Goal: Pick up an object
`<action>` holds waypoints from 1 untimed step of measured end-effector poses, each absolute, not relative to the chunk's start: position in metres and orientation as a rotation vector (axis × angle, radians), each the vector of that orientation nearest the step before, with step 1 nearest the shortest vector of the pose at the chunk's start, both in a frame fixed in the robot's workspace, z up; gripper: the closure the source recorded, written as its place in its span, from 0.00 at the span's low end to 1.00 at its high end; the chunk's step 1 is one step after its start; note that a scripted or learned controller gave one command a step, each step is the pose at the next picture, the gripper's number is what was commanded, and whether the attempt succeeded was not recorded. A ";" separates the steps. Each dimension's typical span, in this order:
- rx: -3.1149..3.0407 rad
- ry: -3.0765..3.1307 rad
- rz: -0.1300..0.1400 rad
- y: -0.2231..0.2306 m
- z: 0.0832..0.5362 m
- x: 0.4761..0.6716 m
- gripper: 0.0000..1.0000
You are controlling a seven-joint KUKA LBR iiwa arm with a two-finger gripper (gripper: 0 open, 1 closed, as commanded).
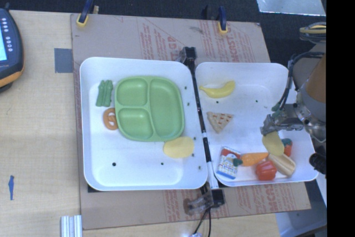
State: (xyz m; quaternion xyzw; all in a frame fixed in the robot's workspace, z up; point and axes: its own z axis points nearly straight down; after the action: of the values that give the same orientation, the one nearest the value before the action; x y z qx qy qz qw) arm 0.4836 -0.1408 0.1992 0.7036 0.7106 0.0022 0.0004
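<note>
My gripper hangs over the right bin near its right wall, just above a pale yellow fruit. Nothing shows in its grasp. Around that fruit lie a hot dog bun, a red pepper, a carrot and a small milk carton. Farther left in the same bin are a pizza slice and a banana.
The left bin holds a green divided plate, green beans, a pretzel and a yellow piece. A black divider strip runs between the bins. A handheld pendant lies at far left.
</note>
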 end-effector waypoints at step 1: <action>2.213 2.228 0.002 -0.133 0.211 0.526 1.00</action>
State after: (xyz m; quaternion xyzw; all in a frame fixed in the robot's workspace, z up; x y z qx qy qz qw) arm 0.5256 -0.1334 0.2112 0.7048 0.7094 0.0005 0.0008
